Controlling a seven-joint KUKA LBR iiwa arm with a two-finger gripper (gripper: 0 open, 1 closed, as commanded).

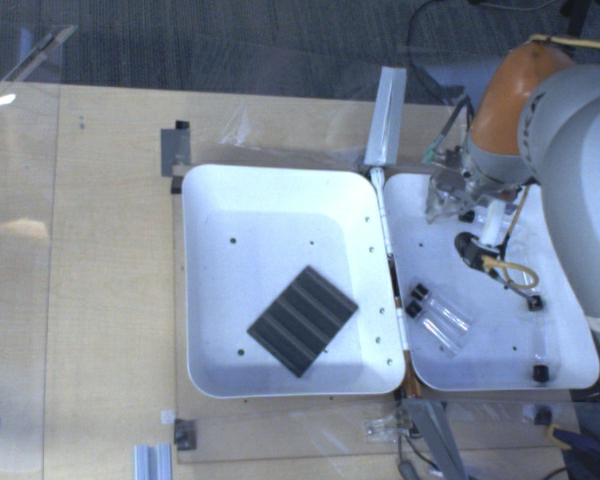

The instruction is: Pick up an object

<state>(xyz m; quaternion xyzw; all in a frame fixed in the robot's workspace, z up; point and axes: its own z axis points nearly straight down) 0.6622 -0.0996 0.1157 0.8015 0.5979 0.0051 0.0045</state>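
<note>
Reporting from above the bench (pixel 90 268), pale wood that takes up most of the frame below a strip of dark floor along the top edge. My arm (pixel 580 178) enters from the right, a broad grey body with an orange band (pixel 508 78) at upper right.

2 white bins sit side by side, rims touching at centre right. The left bin (pixel 210 268) is the larger in view. The right bin (pixel 570 353) is partly covered by my arm.

Item 1: a dark ribbed slab (pixel 303 320) lies flat in the lower middle of the left bin, turned diagonally and apart from every wall.

My pincer (pixel 448 204) hangs over the upper left part of the right bin, just beside the shared rim. Its state: I cannot tell from this angle whether it is wide or narrow, and nothing is visibly held in it.

Item 2: a clear tube (pixel 442 318) with a black cap lies in the right bin, below the pincer and near the shared rim, apart from it.

Item 3: a small black piece (pixel 540 373) rests near the lower right of that bin.

A grey metal bar (pixel 388 128) stands above the junction of the bins. A black clamp (pixel 177 148) sits at the left bin's upper left corner.
</note>
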